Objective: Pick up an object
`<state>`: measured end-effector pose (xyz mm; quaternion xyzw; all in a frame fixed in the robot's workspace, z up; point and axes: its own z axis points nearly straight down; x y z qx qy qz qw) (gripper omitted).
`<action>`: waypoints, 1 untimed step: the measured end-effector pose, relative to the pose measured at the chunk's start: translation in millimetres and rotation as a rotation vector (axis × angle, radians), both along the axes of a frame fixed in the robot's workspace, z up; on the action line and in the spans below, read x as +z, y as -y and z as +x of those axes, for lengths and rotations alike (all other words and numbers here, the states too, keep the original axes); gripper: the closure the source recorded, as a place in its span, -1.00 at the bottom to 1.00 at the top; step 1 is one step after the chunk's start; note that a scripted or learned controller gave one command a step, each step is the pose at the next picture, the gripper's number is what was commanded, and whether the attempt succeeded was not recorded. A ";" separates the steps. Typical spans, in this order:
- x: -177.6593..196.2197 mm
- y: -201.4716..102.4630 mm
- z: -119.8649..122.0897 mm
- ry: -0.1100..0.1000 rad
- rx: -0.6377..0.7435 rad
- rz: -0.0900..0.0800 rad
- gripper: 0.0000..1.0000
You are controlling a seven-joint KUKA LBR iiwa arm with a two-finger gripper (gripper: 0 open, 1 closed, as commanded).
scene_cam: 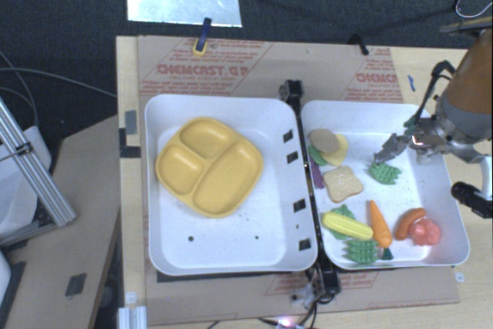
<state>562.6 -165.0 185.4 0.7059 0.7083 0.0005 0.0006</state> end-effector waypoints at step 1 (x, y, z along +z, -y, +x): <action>-105.0 43.3 20.2 -0.001 -0.004 -0.001 -1.00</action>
